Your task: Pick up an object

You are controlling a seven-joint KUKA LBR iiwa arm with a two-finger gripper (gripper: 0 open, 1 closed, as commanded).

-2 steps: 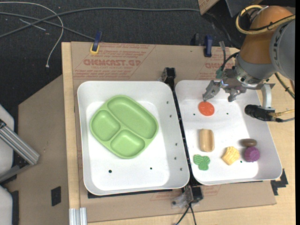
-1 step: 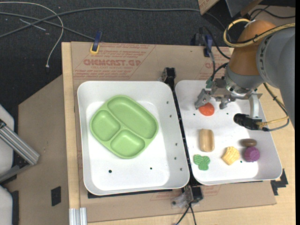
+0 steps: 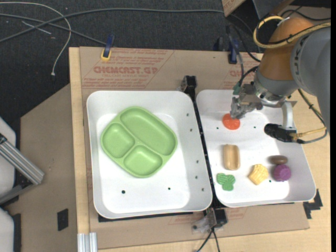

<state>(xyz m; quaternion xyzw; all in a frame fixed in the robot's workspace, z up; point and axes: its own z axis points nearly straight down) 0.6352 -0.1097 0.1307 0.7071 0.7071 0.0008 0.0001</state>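
In the right bin point(image 3: 296, 193), a small red-orange round object point(image 3: 231, 123) lies near the far left corner. My gripper point(image 3: 238, 111) hangs right over it, its tip touching or almost touching the object's top right edge. Nearer the front of that bin lie a tan bread-like roll point(image 3: 231, 157), a green leafy piece point(image 3: 226, 180), a yellow corn-like piece point(image 3: 257, 174), a purple ball point(image 3: 281, 172) and a small brown piece point(image 3: 278, 160) just behind the ball.
The left bin point(image 3: 100, 193) holds a green divided plate point(image 3: 138, 140). A black clamp point(image 3: 188, 83) sits at the far end of the divider between the bins. The arm's grey and orange body point(image 3: 286, 56) looms over the right bin's far right corner.
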